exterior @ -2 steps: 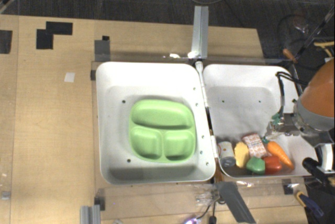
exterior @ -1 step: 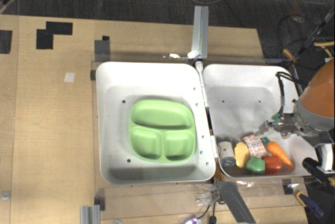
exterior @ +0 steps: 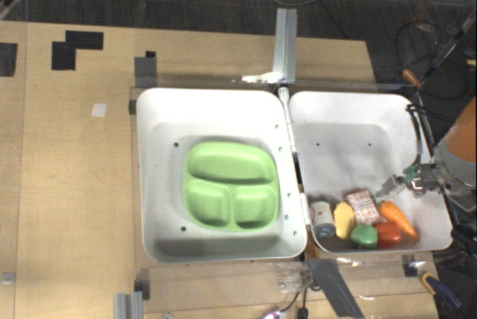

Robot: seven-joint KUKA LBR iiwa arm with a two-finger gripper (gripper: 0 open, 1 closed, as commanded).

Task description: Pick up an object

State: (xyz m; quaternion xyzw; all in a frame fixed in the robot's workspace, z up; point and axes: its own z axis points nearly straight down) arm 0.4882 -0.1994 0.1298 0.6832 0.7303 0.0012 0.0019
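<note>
A green divided tray (exterior: pixel 229 185) lies in the left bin (exterior: pixel 160 161), while a can (exterior: pixel 322 216), snack packet (exterior: pixel 361 206) and carrot (exterior: pixel 397 217) crowd the right bin's (exterior: pixel 350 131) near corner, with the hand (exterior: pixel 393 185) just above the carrot, its opening impossible to tell

Two bins sit side by side on a bench (exterior: pixel 67 183), their inner walls touching. The left bin (exterior: pixel 160 161) holds a divided tray (exterior: pixel 229 185) lying flat near its middle. In the right bin (exterior: pixel 350 124), items crowd the near edge: a can (exterior: pixel 322 215) at the left, a banana (exterior: pixel 343 219) just beside it, a small packet (exterior: pixel 361 206) behind, a rounded vegetable (exterior: pixel 364 236) and a tomato (exterior: pixel 389 234) at the front, and a carrot (exterior: pixel 397 218) to the right. The gripper (exterior: pixel 399 183) reaches in from the right, just behind the pile, near the packet
</note>
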